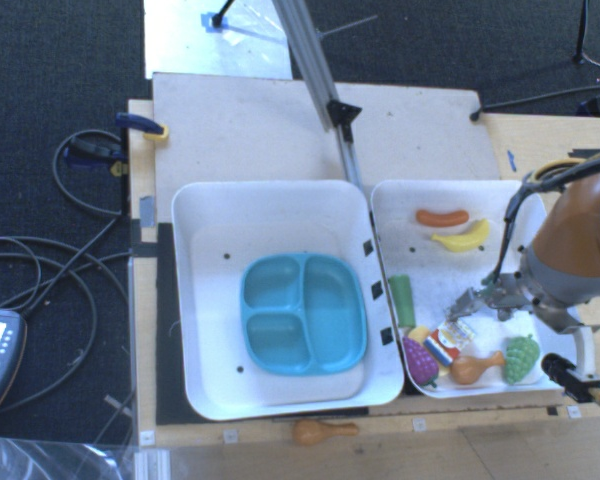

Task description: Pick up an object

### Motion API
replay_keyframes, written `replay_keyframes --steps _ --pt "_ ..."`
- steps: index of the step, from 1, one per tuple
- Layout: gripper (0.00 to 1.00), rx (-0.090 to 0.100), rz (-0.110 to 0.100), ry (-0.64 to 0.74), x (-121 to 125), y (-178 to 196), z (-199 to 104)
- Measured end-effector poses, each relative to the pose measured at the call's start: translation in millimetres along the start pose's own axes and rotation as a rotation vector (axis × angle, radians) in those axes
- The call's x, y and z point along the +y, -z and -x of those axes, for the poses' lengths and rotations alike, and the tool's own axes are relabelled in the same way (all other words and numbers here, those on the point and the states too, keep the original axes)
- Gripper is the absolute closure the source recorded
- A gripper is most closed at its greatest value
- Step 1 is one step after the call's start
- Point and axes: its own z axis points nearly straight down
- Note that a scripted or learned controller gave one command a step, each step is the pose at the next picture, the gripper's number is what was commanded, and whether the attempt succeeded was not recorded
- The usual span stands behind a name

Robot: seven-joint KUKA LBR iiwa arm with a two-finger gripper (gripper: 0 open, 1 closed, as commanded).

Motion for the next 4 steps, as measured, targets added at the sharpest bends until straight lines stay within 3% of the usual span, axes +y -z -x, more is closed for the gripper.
replay_keyframes --steps 1,3,4 --pt "1.0 -0.003 0.006 0.001 2 13 1" --pt "1.0 -0.006 0.006 0.005 3 124 -6" --pt "1.0 -0.002 0.001 0.011 24 131 -59"
